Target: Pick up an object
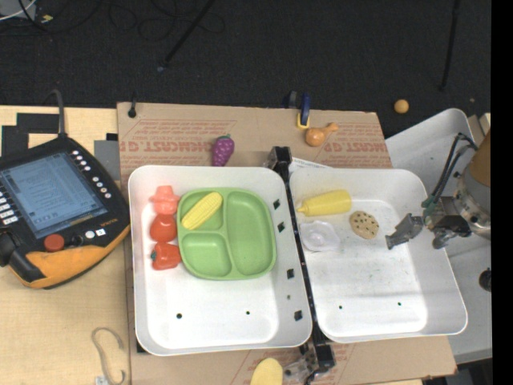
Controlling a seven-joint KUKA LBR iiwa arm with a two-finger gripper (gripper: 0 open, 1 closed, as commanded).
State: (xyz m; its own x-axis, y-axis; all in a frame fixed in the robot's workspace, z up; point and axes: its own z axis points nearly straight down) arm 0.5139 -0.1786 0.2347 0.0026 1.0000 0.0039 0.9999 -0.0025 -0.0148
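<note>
In the right bin [377, 311] lie a yellow bottle [325, 204], a brown speckled cookie [364, 224] and a clear plastic lid [319, 236], all near the bin's far left part. My gripper [421, 233] hovers at the bin's right side, just right of the cookie and apart from it. It is open, and its dark fingers [398, 234] have nothing between them. The left bin [208, 319] holds a green divided plate [227, 233] with a corn cob [199, 209] on it, and three red and orange toy foods [163, 228] beside the plate.
A purple grape bunch [223, 149] and an orange pear-shaped toy [318, 134] lie on the cardboard behind the bins. A yellow toy [267, 371] sits at the front edge. A control pendant [56, 207] rests on the bench at the left.
</note>
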